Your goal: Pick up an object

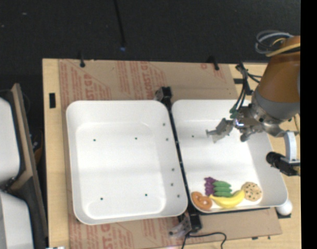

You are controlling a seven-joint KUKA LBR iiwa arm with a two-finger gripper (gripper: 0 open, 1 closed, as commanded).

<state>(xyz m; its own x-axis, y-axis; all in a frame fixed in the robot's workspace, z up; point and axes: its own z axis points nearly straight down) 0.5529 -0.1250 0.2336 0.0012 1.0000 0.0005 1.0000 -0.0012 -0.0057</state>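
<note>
Several toy foods lie in the front corner of the right bin: a yellow banana, purple grapes, a green piece, an orange round piece and a speckled cookie. My gripper hangs over the middle-rear of the right bin, well behind the toys. Its fingers are spread open, and nothing is between them.
The left bin sits beside the right one, with a black divider clip at the back between them. The cardboard-covered bench extends behind. White containers stand at the far left.
</note>
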